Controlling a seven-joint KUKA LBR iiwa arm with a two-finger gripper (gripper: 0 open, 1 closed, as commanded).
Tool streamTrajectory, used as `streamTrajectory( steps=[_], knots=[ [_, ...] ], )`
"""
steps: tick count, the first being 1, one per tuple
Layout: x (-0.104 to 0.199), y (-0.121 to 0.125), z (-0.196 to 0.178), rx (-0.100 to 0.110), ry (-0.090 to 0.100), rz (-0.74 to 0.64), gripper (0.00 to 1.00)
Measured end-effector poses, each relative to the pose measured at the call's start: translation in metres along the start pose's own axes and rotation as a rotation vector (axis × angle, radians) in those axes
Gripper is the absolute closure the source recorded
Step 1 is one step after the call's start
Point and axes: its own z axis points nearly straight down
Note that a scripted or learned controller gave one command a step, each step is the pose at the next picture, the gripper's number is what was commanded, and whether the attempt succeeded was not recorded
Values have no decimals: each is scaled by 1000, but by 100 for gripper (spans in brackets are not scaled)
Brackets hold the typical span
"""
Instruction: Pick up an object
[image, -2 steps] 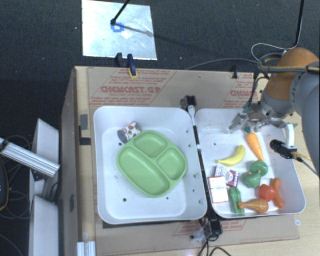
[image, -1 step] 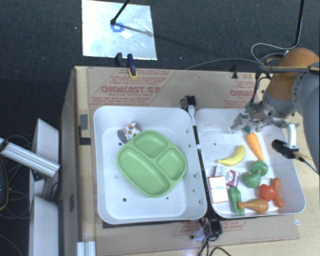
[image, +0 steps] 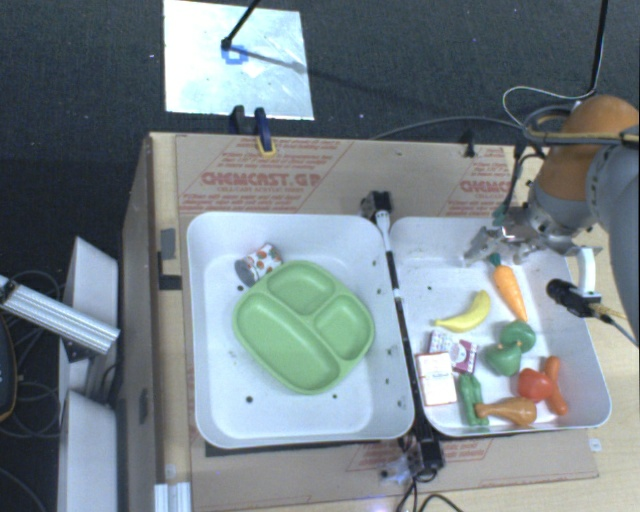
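I start at the left bin (image: 215, 330). A green plate (image: 303, 325) with three sections lies in the middle of it. Just up and left of the plate, touching its edge, sits a small spotted cup (image: 258, 263) tipped on its side. Nothing over here is being touched.

Right of the plate, past the wall between the bins, is the right bin (image: 420, 250) with the toy food. Closest to the plate are a little pink and white box (image: 437, 376) and a smaller red and white one (image: 452, 347). A yellow banana (image: 466, 314) lies just up from them. Further right of the plate I see a green veggie (image: 470, 397), a brown drumstick (image: 510, 408), a green pepper (image: 510, 345), a red tomato (image: 536, 383) and an orange carrot (image: 510, 290).

The carrot looks like the thing I am going for. It is long, thin and bright orange, pointing down, with its top end toward the back of the bin. It lies flat on the bin floor, far right of the plate.

The gripper (image: 500, 243) hangs just above the carrot's top end. Its grey fingers look spread apart, and I see nothing between them. So I think the pick is not done yet. The reach looks about finished. What is left is to go down, squeeze the carrot and lift it.
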Motion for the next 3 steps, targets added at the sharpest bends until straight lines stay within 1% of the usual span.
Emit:
streamTrajectory(
  steps=[1,2,3],
  knots=[
    [0,1,-11,-4,-1,-2,100],
    [0,1,-11,-3,-1,-2,0],
    [19,0,1,1,1,-4,0]
  ],
)
